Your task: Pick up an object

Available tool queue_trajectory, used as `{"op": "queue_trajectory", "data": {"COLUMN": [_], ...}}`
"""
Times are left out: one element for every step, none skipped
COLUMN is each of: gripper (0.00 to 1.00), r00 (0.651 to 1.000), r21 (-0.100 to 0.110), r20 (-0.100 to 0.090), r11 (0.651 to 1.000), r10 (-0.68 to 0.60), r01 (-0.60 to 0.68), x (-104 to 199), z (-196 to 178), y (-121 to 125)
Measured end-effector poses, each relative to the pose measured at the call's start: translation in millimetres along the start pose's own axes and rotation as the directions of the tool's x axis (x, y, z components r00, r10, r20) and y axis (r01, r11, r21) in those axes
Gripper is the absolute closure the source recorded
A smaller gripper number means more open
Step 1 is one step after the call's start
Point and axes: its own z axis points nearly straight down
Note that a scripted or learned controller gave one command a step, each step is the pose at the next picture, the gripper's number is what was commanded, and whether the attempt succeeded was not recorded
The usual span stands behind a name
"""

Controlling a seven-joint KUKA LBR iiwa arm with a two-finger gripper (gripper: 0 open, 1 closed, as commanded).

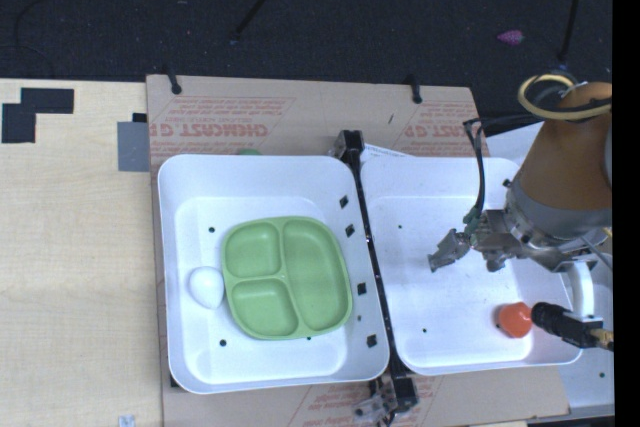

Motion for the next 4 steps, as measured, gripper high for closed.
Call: {"op": "queue_trajectory", "data": {"gripper": [0.0, 0.0, 0.0, 0.0], "r00": [1.0, 1.0, 1.0, 1.0], "r21": [-0.008, -0.004, -0.002, -0.009], "r20": [0.001, 0.001, 0.0, 0.001], "r11": [1.0, 1.0, 1.0, 1.0], "r10": [-0.001, -0.002, -0.001, 0.0], "r01": [0.001, 0.002, 0.001, 0.0], "x": [-0.4, 4.1, 5.5, 5.9], "z": [-3.6, 40.5, 105.1, 113.8], "y": [1.9, 1.0, -1.4, -1.6]}}
